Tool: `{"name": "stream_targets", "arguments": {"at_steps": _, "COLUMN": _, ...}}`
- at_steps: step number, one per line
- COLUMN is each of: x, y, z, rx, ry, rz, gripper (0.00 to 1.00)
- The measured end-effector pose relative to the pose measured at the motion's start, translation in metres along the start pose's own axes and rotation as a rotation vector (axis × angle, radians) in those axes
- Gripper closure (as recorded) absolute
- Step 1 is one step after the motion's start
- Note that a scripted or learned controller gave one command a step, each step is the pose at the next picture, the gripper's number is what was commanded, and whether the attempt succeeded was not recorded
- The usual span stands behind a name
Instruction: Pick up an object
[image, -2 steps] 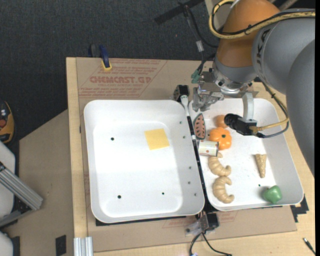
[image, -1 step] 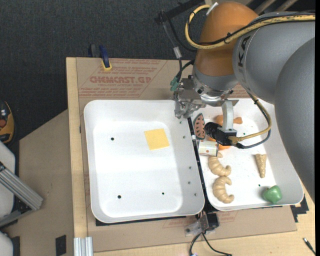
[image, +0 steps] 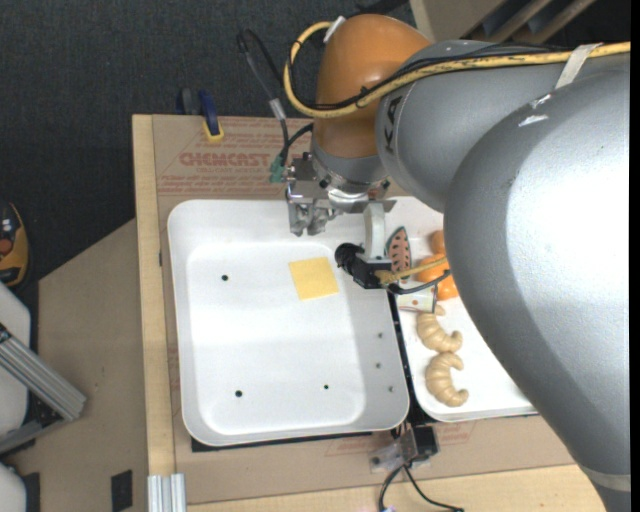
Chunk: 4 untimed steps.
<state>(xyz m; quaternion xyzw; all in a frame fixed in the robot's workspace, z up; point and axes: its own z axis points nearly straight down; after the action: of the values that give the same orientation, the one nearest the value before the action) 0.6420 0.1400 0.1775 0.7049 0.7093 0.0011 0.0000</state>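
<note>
The left bin (image: 200, 330) holds a yellow cheese slice (image: 314, 278) toward one o'clock; the right bin (image: 480, 405) holds croissants (image: 444, 360). My claw (image: 310, 222) hangs at twelve o'clock above the slice, gripping nothing; its spread I cannot tell.

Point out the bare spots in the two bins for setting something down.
Left bin: bare everywhere below and left of the yellow square. The gripper hangs over its top edge. Right bin: crowded, with two croissants and orange pieces, and the arm covers much of it.
</note>
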Motion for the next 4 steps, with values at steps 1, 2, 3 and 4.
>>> {"name": "stream_targets", "arguments": {"at_steps": 1, "x": 0.091, "y": 0.013, "z": -0.020, "rx": -0.004, "ry": 0.001, "rz": -0.002, "gripper": 1.00}}
{"name": "stream_targets", "arguments": {"at_steps": 2, "x": 0.086, "y": -0.058, "z": -0.052, "rx": 0.005, "ry": -0.001, "rz": 0.005, "gripper": 1.00}}
{"name": "stream_targets", "arguments": {"at_steps": 3, "x": 0.085, "y": -0.095, "z": -0.055, "rx": 0.007, "ry": -0.002, "rz": 0.006, "gripper": 1.00}}
{"name": "stream_targets", "arguments": {"at_steps": 4, "x": 0.086, "y": -0.073, "z": -0.067, "rx": -0.001, "ry": -0.001, "rz": 0.005, "gripper": 1.00}}
